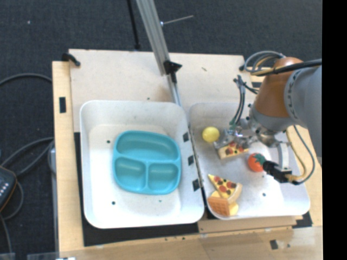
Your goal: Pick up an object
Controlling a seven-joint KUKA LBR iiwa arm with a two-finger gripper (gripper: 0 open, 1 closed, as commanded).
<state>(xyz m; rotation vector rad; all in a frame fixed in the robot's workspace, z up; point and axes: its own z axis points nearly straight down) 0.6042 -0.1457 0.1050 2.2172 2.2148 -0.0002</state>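
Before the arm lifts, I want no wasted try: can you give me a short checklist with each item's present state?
1. Gripper is over a target: ok, it sits at the cake slice in the right bin.
2. Slice between the fingers: cannot tell.
3. Yellow ball apart from the slice: ok, though close.
4. Orange fruit apart from the slice: ok.
5. Pizza slice out of the way: ok, nearer the front rim.
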